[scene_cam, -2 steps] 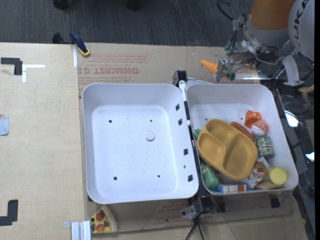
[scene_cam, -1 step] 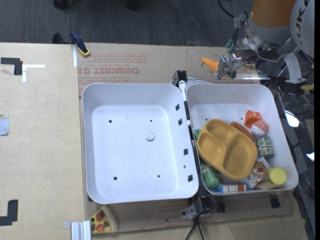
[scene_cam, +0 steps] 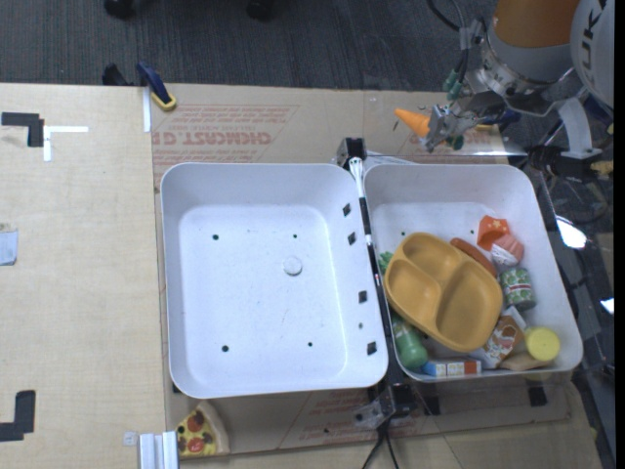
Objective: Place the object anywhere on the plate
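A: Entry, one frame. Starting nearest the camera: pizza-slice toy (scene_cam: 198, 434) on the bench edge, far down and left of the pincer. Above it the left bin (scene_cam: 186, 262).

B: Noted. Right bin (scene_cam: 547, 252)?

A: Below the pincer. Yellow divided plate (scene_cam: 444, 291) lies tilted over a clutter of small packets, a green bottle (scene_cam: 410, 345) and a yellow lid (scene_cam: 543, 344). Plate compartments look bare.

B: Pincer itself?

A: Gripper (scene_cam: 444, 125) sits beyond the right bin's far rim, over the cardboard. An orange carrot-like object (scene_cam: 414, 120) shows at its left tip, touching it. Looks pinched between the fingers, fingers narrow, but the tips are small and cluttered; recording it as held, with modest confidence.

B: Step in hand?

A: My reading: carry phase. Object lifted, outside the bin, not yet over the plate.

B: Next move needs?

A: Travel toward the camera and slightly downward past the bin rim, stop over a plate compartment, lower, then release. The plate's tilt may let the object slide off.
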`<state>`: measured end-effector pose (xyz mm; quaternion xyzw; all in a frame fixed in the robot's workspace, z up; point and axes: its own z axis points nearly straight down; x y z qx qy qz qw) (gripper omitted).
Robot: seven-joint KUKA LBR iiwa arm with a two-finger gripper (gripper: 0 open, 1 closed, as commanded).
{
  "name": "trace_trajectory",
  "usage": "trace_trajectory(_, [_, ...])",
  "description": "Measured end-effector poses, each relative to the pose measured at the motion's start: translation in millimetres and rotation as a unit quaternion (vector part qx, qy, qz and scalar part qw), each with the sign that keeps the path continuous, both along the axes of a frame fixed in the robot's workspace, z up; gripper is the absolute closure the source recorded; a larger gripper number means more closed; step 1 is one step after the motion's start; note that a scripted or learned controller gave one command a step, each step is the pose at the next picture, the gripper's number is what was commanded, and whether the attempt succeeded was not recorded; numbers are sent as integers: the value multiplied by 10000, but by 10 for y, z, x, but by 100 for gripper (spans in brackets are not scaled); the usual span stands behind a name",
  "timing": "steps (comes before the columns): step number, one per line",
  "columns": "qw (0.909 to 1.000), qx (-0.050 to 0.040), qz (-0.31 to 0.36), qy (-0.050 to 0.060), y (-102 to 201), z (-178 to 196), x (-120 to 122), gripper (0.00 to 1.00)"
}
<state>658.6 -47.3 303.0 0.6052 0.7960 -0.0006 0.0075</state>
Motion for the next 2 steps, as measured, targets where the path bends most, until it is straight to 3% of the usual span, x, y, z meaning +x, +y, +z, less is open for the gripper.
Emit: trace_trajectory(2, [10000,-5,17,-1,2,161,18,100])
